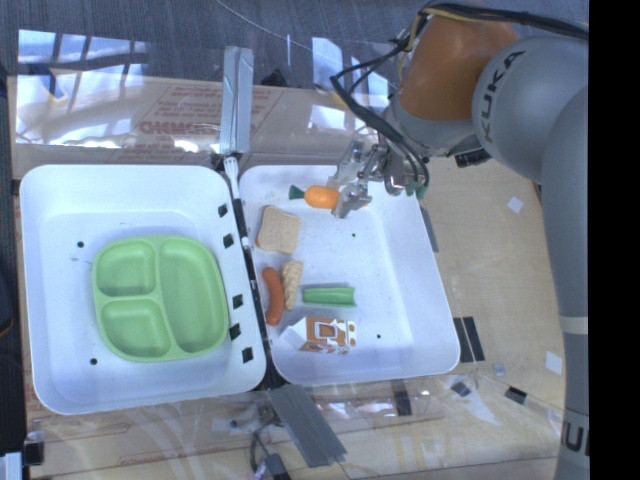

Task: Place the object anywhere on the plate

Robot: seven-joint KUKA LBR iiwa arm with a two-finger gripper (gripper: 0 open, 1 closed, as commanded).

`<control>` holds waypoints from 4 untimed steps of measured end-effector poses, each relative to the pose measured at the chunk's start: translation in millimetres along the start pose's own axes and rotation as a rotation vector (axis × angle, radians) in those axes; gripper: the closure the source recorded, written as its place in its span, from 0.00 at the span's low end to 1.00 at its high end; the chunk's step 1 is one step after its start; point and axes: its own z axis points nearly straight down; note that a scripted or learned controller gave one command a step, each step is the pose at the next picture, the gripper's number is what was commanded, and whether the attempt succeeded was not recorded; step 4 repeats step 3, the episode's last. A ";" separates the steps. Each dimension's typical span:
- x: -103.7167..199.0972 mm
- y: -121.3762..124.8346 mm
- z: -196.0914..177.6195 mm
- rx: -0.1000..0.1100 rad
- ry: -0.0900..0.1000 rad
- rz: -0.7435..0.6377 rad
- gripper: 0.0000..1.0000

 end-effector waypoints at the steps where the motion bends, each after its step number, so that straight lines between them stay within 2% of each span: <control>1: 57.8 76.7 -1.6 -0.003 0.002 -0.078 1.00; 2: 88.7 139.3 -7.5 -0.001 0.003 -0.237 1.00; 3: 88.7 138.9 -7.4 -0.001 0.003 -0.236 0.00; 4: 88.7 138.9 -7.4 -0.001 0.003 -0.236 0.00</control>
